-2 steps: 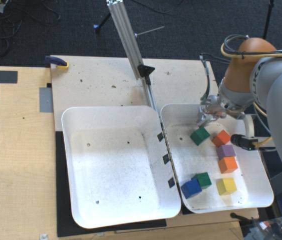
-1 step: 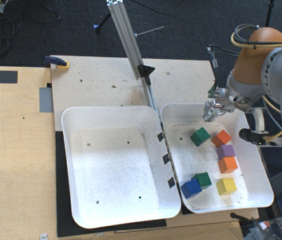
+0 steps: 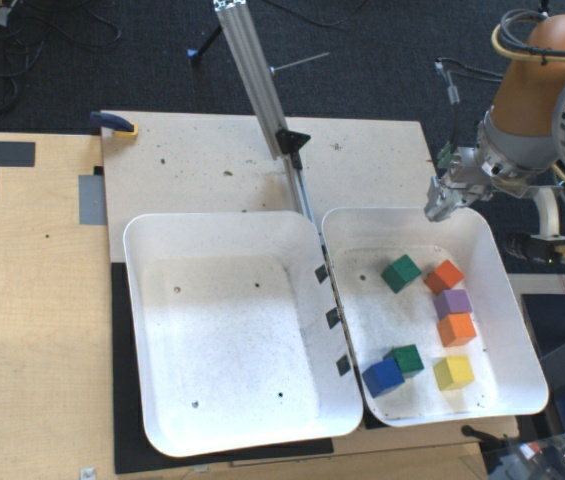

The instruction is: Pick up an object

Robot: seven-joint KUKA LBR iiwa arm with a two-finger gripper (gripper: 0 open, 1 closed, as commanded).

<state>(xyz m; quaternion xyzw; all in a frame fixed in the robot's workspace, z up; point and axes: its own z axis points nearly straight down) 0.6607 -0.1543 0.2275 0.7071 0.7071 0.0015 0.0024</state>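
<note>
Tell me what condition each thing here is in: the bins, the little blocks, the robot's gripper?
Left white bin: holds no blocks.
Right white bin: holds seven blocks.
Green cube: loose, alone.
Orange, purple, orange cubes: lined up, touching.
Yellow cube: loose, near front.
Blue cube: against second green cube.
Gripper: over right bin's far rim, holding nothing.

Grey arm [image 3: 527, 118] bent downward, wrist tilted leftward

A robotics lab: loose cables [image 3: 22, 8], a calibration pole [image 3: 257, 68], test bins [image 3: 222, 230].
</note>
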